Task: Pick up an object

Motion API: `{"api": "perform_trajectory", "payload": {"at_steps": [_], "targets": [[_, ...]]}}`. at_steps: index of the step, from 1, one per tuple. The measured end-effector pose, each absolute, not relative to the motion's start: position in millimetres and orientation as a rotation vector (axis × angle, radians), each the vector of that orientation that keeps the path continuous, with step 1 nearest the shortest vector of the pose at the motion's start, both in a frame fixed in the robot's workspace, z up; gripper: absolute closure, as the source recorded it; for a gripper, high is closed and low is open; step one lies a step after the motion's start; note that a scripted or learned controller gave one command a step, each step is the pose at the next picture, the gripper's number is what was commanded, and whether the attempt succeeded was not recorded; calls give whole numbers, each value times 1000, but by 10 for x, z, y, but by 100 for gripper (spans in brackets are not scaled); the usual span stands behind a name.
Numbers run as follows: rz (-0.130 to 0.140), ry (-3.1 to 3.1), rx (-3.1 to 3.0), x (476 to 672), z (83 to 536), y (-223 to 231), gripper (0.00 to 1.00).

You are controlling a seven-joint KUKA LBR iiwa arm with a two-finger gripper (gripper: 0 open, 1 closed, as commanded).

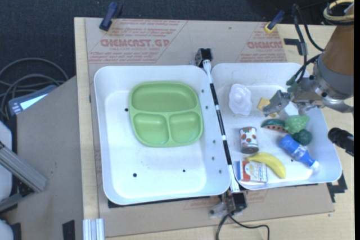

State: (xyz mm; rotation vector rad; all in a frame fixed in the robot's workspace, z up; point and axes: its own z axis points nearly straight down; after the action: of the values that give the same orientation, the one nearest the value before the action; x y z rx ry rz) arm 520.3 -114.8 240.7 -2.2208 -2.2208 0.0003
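So there are 2 white bins side by side on the table [140, 42]; the left bin [112, 177] has just a green divided plate [166, 113] lying flat in its upper half, 3 compartments, nothing in them.

The right bin [332, 168] is where all the clutter is; a crumpled white plastic thing [240, 99] sits near the top left; a small yellow piece [264, 103] is just right of it; a little can with a red and white label [248, 139] stands upright below those, close to the divider between the bins; a banana [270, 163] lies along the lower part, touching a flat red and white carton [251, 172] just left of it; a blue bottle with a white cap [297, 151] lies on its side to the right of the banana; just above the bottle there's a dark green round thing [303, 136] and a lighter green crumpled thing [296, 123], with a slim item in green and red [274, 125] beside them.

The arm comes in from the right, and the tool [279, 103] hangs over the upper right of that bin, right next to the yellow piece and just above the green stuff; honestly can't tell if its fingers are spread or closed, too blurry and dark there; nothing visibly gripped.
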Motion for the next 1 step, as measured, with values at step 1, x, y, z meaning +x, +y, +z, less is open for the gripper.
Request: {"api": "perform_trajectory", "payload": {"at_steps": [1], "targets": [[2, -2219, -2220, 5181, 983, -956, 0]]}}
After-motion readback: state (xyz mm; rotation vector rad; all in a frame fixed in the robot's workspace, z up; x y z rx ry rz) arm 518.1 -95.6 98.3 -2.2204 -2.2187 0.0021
